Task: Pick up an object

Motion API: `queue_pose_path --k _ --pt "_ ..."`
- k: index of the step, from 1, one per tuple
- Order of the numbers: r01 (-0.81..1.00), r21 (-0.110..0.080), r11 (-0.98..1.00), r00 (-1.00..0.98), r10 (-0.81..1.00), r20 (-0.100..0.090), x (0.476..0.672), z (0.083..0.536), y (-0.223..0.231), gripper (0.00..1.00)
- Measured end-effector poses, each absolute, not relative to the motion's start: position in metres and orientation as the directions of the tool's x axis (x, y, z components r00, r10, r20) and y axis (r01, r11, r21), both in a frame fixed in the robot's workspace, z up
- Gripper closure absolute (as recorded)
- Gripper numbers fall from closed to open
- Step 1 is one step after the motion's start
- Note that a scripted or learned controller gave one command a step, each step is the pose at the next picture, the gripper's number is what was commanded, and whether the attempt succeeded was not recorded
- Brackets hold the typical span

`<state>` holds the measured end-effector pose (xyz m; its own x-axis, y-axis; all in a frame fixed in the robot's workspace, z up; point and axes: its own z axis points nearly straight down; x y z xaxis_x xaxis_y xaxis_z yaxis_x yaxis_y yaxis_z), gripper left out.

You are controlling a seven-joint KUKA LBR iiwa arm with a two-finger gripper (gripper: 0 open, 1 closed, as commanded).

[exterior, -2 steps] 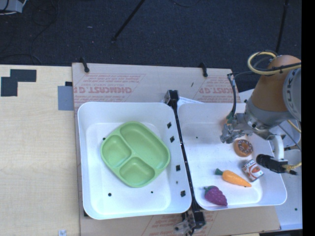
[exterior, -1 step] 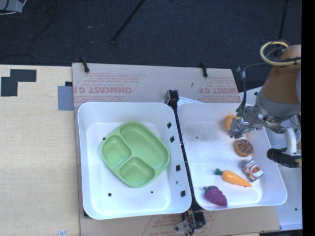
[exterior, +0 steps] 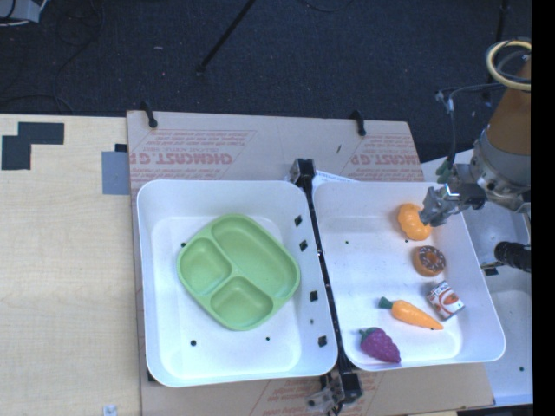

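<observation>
Camera view: I've got the gripper [exterior: 431,212] at the orange fruit [exterior: 413,222] in the right bin [exterior: 490,319]; finger state can't tell, grasp & lift not yet confirmed.

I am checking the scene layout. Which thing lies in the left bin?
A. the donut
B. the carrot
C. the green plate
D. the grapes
C: the green plate lies alone in the left bin, while the carrot, grapes and donut lie in the right bin.
</observation>
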<state>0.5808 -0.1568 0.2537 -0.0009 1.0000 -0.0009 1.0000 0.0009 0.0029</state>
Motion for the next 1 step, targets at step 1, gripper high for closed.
queue_pose_path --k 1 --pt "1.0 -0.003 0.004 -0.004 1.0 0.002 0.5796 0.248 -0.1148 1.0"
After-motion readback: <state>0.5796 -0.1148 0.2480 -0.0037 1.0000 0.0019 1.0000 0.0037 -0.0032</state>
